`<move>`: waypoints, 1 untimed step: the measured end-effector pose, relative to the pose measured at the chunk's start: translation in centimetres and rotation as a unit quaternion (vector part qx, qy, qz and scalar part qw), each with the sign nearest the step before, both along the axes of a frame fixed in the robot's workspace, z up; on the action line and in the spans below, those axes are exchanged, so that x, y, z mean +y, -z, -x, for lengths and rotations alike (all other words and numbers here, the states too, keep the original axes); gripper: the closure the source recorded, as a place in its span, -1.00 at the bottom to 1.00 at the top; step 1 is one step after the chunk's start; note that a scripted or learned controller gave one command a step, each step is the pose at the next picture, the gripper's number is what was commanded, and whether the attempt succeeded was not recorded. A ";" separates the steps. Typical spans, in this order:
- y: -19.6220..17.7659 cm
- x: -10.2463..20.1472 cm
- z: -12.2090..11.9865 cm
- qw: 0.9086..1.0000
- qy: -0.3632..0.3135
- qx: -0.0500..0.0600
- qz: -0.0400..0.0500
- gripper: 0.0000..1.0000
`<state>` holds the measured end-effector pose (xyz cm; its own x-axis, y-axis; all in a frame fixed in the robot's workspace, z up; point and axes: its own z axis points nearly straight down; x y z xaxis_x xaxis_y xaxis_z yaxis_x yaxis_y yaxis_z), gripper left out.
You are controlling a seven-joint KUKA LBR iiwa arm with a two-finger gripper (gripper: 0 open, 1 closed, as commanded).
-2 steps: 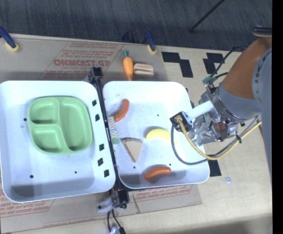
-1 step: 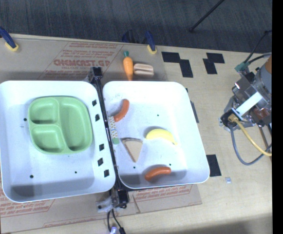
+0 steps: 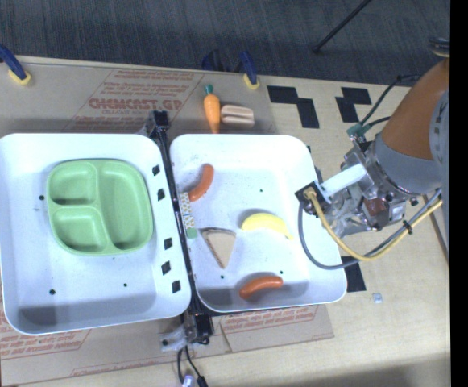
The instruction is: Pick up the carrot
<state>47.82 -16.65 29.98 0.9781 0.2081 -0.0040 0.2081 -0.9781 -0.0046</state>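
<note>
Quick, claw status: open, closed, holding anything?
Claw: cannot be told from this view; it sits at the right bin's right edge.

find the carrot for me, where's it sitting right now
The carrot lies on the bench beyond the right bin, outside it, just left of a small pink-and-tan block.

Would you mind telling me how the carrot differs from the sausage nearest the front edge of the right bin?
The carrot lies on the bench behind the bins; the front sausage lies inside the right bin. The carrot is orange with a green top; the sausage is plain reddish-orange. The carrot points front to back, the sausage side to side. Both are small, elongated toy foods.
</note>
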 end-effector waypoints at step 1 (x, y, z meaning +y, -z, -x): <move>-5.6 -3.4 0.2 0.998 -0.071 -0.001 0.001 1.00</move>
<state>47.64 -20.08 35.58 0.9391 0.3437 -0.0024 0.3437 -0.9391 -0.0030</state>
